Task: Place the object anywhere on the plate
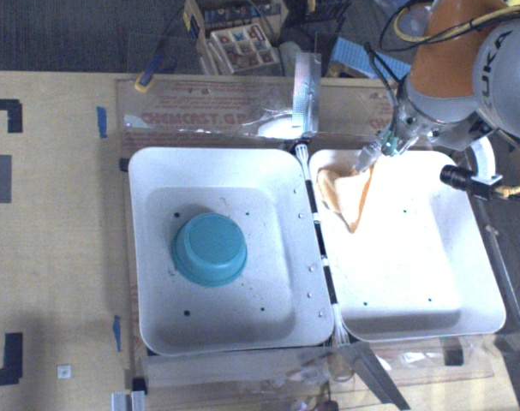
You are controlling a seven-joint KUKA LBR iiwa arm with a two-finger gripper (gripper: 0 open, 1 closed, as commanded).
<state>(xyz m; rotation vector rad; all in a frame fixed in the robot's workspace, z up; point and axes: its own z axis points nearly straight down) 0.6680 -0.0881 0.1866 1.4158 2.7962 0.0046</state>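
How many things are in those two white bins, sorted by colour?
Blue: 1, the upturned bowl in the left bin.
Tan: 1, the cloth hanging from the claw over the right bin.
Total: 2.

Strong overhead light is washing out the right bin (414,264) into near-featureless white glare, while the left bin (157,315) is staying evenly lit with soft shading along its walls, the clutter beyond the bench (45,255) is sitting dim, and the whole picture is looking slightly soft.
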